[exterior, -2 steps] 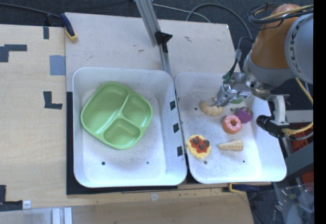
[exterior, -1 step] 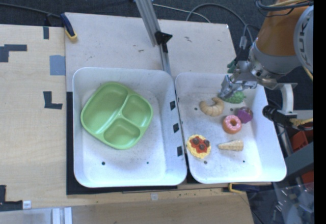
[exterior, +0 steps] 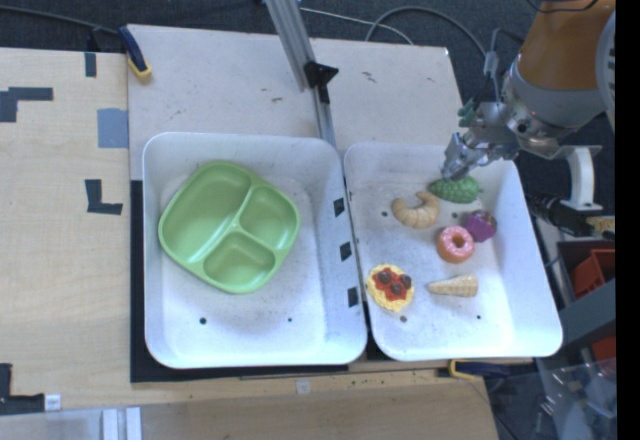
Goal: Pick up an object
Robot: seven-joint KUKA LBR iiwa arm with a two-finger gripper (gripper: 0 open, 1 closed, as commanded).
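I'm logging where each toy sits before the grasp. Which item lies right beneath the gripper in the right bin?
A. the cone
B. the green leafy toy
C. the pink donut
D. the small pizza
B: the gripper hangs at the upper part of the right bin, right over the green leafy toy; the pink donut, small pizza and cone lie lower in the view.

hand (exterior: pixel 455 168) covers green toy's (exterior: pixel 457 191) top; arm (exterior: pixel 570 38) cut off at right edge
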